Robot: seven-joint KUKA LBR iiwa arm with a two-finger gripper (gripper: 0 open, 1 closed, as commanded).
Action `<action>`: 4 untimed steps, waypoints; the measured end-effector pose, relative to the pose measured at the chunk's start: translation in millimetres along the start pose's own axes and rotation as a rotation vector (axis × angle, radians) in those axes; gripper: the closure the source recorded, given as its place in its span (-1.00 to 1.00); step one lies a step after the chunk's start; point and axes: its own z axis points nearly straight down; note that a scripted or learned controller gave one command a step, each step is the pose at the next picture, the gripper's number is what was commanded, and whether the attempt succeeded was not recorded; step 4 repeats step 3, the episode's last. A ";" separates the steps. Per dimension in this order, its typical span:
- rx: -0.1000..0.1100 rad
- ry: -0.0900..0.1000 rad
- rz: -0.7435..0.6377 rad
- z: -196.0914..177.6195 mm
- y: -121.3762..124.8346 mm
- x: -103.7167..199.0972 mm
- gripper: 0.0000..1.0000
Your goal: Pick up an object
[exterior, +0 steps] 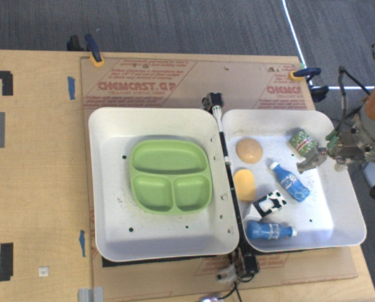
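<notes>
The right bin (338, 222) holds several objects. A green can (302, 142) lies at its back right, and a tan round piece (249, 150) sits at the back left. In front of that is a yellow-orange piece (244, 183). A small blue bottle (290, 182) lies in the middle, a black-and-white toy (270, 203) sits just below it, and a second blue bottle (269, 231) lies on its side at the front. My gripper (326, 161) hangs over the bin's right side, just right of the can and the small bottle. Its fingers are open with nothing between them.
The left bin (106, 168) holds a green divided plate (172, 175). A black clamp (212, 100) sits at the back of the ridge where the two bins meet. Blue and orange clips (304, 73) pin the cardboard sheet under the bins.
</notes>
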 end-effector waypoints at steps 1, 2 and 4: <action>-0.006 -0.002 -0.123 144.2 41.6 5.3 -1.00; -0.009 -0.003 -0.122 133.5 42.4 5.1 1.00; -0.003 0.000 0.020 -9.4 28.6 78.4 1.00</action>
